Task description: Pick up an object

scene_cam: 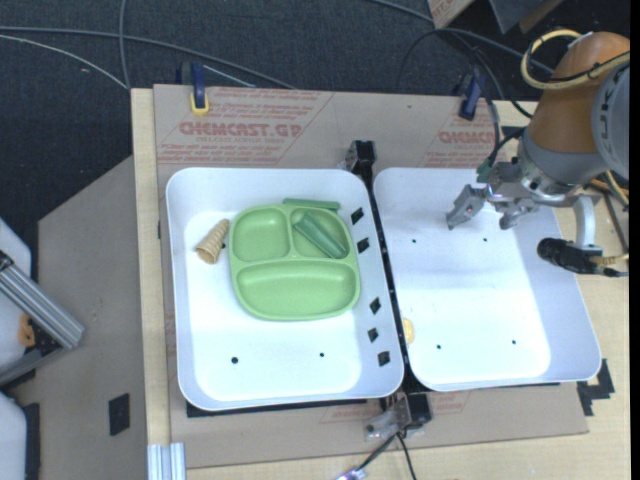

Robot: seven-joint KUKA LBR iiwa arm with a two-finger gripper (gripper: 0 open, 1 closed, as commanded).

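Gripper (487, 211): I see its fingers spread, gripping nothing, above the right bin (500, 308)
Left bin (270, 368): green divided plate (295, 268), a waffle cone (211, 240) just beside its left rim

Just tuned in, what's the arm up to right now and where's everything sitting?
The gripper hangs over the upper part of the right bin, fingers apart, with nothing between them. The things to pick are all in the left bin: a green divided plate with a dark green piece lying in its upper right compartment, and a tan ice cream cone lying just off the plate's left edge. A small yellow thing peeks out at the seam between the bins. No pick has been made yet.
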